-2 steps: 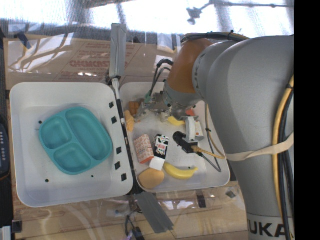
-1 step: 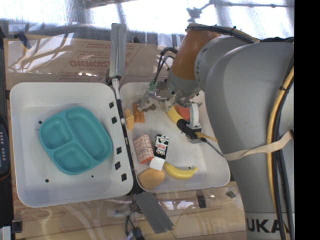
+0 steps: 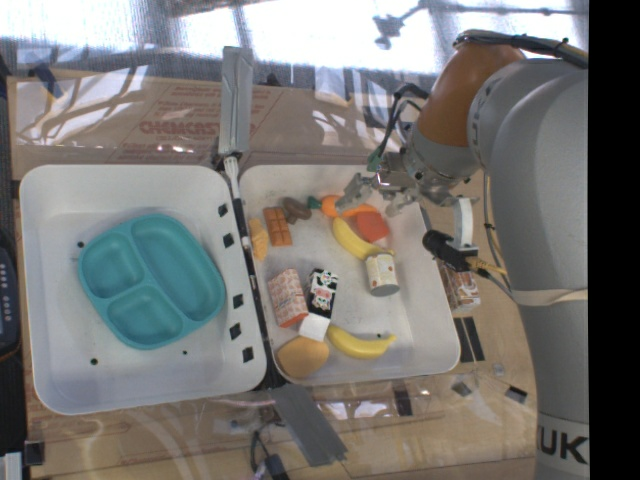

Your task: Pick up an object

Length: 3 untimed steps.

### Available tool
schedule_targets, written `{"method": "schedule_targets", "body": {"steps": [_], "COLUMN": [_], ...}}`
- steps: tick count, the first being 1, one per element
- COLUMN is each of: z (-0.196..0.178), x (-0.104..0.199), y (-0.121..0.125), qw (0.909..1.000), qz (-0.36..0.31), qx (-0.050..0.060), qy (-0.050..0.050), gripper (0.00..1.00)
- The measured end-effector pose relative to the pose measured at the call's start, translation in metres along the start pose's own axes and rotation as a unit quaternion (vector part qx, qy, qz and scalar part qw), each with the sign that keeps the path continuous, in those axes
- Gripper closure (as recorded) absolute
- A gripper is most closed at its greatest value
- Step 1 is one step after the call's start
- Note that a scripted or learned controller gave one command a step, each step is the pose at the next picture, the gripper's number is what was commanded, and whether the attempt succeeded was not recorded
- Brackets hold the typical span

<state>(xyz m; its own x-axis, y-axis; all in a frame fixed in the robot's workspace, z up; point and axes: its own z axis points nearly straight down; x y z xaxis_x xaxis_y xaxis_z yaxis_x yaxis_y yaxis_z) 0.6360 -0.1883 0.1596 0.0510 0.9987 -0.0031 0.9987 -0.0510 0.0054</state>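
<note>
Near edge of the right shallow white bin [image 3: 440, 353]: at 6 o'clock I see a round tan bread-roll-shaped item [image 3: 302, 357], touching a small white cube [image 3: 314, 327] just above it. Just beside these, toward 5 o'clock, lies a yellow banana [image 3: 360, 342].

Mid-bin: a pink-and-white printed carton [image 3: 287, 297] lies tilted at 8 o'clock, with a black-and-white cow-print carton [image 3: 322, 291] just beside it. At 3 o'clock of centre a small cream-coloured can [image 3: 381, 273] lies on its side.

Far half: a second yellow banana [image 3: 349, 238] curves near centre, touching an orange-red rounded piece [image 3: 371, 225] at its upper right. A brown waffle-like block [image 3: 277, 226] sits at 10 o'clock, a pale yellow piece [image 3: 258, 238] next to it against the left wall. A dark brown lump [image 3: 296, 208] and a small orange piece [image 3: 329, 205] lie near 12 o'clock.

The end effector [image 3: 375, 200] is low over the bin's far right, about 1 o'clock, directly above the orange-red piece and banana. Fingers look spread apart, one tip near the small orange piece, the other over the red one; nothing is visibly held between them. The grey arm with orange band [image 3: 455, 88] enters from 3 o'clock.

Left white bin [image 3: 60, 368]: a teal three-compartment plastic tray [image 3: 150, 280] rests at centre, tilted. Brown cardboard-covered worktop [image 3: 150, 123] beyond.
</note>
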Motion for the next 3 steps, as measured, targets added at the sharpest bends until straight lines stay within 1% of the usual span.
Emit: {"method": "schedule_targets", "body": {"steps": [1,2,3], "z": [0.058,0.043,0.031], "x": [-0.016,-0.017,0.010], "y": [0.011,0.015,0.021], "qw": [0.9989,0.9987,0.9931], "qz": [-0.047,-0.050,-0.117], "qx": [-0.004,-0.009,0.002], "qy": [0.000,-0.004,0.002], "gripper": [0.00,1.00,1.00]}}
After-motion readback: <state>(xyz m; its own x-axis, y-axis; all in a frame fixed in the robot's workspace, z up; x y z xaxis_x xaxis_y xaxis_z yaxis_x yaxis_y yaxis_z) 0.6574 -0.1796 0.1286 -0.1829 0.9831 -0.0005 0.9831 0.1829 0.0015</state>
